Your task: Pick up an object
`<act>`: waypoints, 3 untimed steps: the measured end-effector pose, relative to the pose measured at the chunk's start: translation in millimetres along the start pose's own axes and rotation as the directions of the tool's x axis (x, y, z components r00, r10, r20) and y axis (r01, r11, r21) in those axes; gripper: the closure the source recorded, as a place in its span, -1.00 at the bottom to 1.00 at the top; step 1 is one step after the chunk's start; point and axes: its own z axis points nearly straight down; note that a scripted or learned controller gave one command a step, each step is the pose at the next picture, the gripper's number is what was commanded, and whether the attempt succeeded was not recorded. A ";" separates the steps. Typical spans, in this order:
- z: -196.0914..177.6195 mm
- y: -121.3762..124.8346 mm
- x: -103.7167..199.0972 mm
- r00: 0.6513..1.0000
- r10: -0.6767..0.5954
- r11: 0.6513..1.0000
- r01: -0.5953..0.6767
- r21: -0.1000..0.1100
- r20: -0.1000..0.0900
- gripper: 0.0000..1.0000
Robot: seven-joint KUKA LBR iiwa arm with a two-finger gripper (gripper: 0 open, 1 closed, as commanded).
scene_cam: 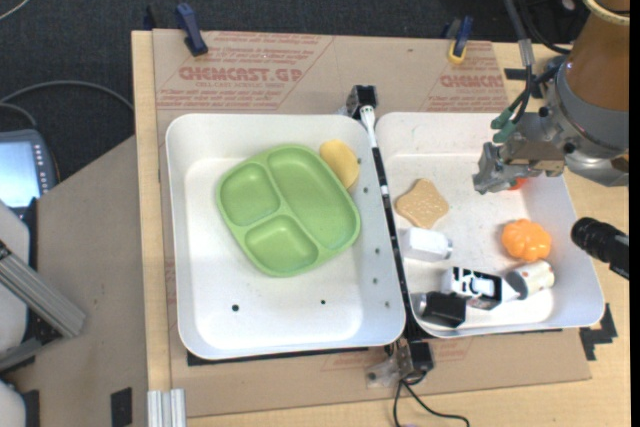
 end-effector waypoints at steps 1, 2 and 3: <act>5.3 36.7 -104.5 1.000 0.008 1.000 -0.008 0.012 0.006 1.00; 31.7 97.0 -156.6 1.000 0.003 1.000 -0.004 0.012 0.005 1.00; -72.2 136.2 -77.2 1.000 -0.007 1.000 0.007 0.003 0.002 1.00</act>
